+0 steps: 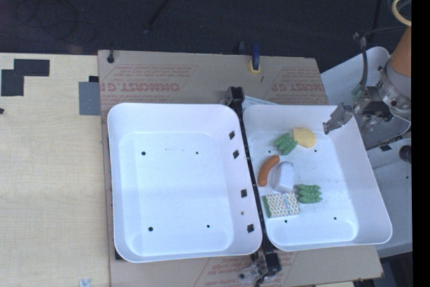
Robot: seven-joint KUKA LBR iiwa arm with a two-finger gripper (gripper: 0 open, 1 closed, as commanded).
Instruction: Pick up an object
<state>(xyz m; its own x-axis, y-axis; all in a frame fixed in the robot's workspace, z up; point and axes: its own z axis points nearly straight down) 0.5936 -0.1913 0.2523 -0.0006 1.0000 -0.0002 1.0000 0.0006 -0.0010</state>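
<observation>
While two white bins sit on brown cardboard, the tool hovers; its spread unreadable.

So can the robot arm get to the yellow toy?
Probably yes. The gripper sits over the right bin's far corner, and nothing lies between it and the yellow toy.

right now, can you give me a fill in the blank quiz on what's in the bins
1. All the small objects lie in the ____ bin as the camera sees it.
2. The yellow corn cob touches a ____ toy on its left.
3. The orange sausage lies nearest the ____ between the bins.
4. The tool hovers over the right bin's ____ edge.

Missing words: right; green; divider; far
</observation>
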